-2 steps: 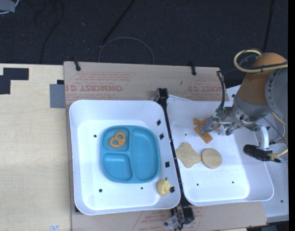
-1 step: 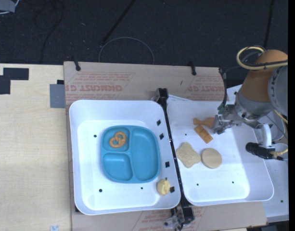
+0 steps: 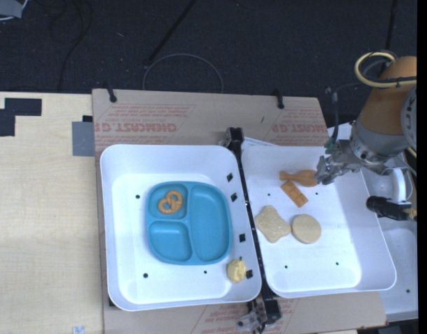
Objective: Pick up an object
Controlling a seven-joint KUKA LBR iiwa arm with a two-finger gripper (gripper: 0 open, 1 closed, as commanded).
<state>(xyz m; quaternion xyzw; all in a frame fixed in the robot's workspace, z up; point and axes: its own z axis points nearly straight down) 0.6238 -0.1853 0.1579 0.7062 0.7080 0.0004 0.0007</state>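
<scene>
Over the right bin (image 3: 338, 270), near its upper right part, we see the gripper (image 3: 327, 172) at the end of the grey arm (image 3: 380, 141), whose orange band (image 3: 391, 99) sits further out toward the right edge of the view. We cannot tell from this slanted look down whether the jaws are released or clenched, and we see nothing clearly between them.

Just left of the jaws, touching or nearly touching their tips, lies an orange-brown food piece (image 3: 301, 178). A second orange stick-shaped piece (image 3: 294, 193) lies a little below and left of the jaws, its upper end meeting the first piece. Further below the jaws, near the middle of the same bin, rest a pale bread-like slice (image 3: 272, 224) and a round tan biscuit (image 3: 306, 228), side by side and just apart.

Well to the left of the jaws, across the black divider (image 3: 242, 200), the left bin (image 3: 122, 165) holds a blue compartment tray (image 3: 189, 221). A small pretzel (image 3: 171, 202) lies in the tray's upper left compartment. A yellowish lump (image 3: 236, 270) sits on the bin floor by the tray's lower right corner, close to the divider.
</scene>
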